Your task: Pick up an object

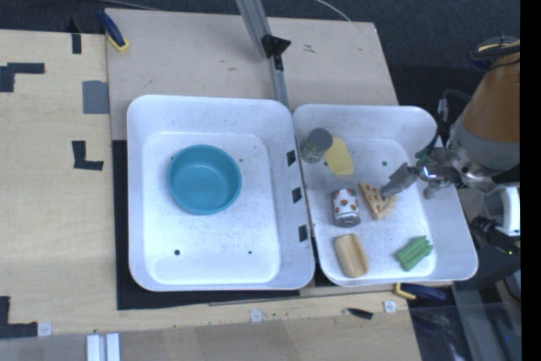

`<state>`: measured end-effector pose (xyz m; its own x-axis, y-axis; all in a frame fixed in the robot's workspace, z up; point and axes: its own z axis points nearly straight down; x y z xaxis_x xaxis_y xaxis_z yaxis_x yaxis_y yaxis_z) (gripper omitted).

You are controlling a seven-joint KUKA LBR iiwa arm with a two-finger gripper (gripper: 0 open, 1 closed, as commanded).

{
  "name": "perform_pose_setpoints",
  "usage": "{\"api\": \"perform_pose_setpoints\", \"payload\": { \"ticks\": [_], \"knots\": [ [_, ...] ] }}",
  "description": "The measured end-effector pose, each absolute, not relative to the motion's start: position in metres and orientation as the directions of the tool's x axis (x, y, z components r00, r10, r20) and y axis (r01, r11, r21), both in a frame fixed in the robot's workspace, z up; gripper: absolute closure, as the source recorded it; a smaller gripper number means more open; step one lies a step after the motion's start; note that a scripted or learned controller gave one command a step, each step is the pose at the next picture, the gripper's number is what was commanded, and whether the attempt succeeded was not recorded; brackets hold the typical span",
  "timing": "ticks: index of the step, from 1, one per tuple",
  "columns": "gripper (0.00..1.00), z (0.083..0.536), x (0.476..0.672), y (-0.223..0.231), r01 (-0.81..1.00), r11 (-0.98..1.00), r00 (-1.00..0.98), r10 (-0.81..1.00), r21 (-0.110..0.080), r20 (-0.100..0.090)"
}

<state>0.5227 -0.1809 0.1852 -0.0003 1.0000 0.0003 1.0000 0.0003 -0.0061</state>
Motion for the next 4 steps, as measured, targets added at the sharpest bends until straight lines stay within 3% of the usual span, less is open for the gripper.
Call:
{"api": "perform_pose_setpoints", "payload": {
  "ticks": [1, 2, 4],
  "knots": [
    [0.0, 0.123, 0.521, -0.176, 1.0, 0.001, -0.001, 1.0, -0.005, 0.001],
    [1.0, 0.134, 0.522, -0.175, 1.0, 0.002, -0.002, 1.0, -0.004, 0.001],
    [1.0, 0.235, 0.534, -0.189, 1.0, 0.002, -0.002, 1.0, 0.002, -0.002]
  ]
}}
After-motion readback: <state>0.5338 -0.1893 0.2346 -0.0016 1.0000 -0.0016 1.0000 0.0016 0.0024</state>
